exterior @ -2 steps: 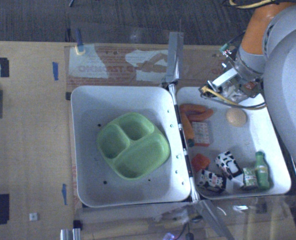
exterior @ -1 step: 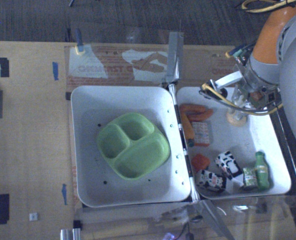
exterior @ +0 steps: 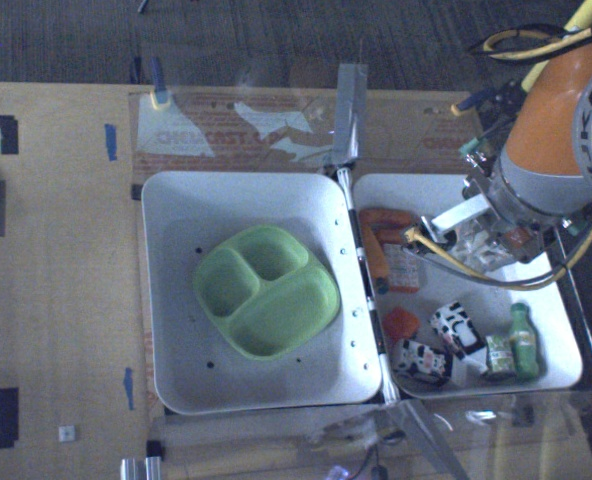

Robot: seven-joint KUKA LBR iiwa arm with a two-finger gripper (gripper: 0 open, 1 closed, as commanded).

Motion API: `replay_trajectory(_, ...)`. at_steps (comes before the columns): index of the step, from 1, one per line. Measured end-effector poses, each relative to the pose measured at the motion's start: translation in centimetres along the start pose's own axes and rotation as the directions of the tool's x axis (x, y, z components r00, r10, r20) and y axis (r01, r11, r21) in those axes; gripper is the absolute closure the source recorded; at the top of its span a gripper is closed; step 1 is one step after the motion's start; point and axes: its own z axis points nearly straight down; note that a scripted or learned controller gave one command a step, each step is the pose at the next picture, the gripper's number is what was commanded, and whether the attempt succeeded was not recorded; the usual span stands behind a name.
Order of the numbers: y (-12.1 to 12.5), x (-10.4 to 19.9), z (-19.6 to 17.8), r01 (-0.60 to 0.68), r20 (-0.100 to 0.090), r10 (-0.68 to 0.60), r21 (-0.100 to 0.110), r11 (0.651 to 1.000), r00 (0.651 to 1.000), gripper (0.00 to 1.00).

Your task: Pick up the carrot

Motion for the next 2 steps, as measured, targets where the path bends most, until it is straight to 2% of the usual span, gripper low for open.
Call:
replay_trajectory(1, -0.4, 6.4, 3.1, 0.062, -0.002, -0.062, -0.004, 0.998, 0.998, 1.00)
replay_trajectory(2, 0.3, -0.3, 7.6, 0.007, 0.000, -0.007, -0.001, 1.000, 1.000, 1.00)
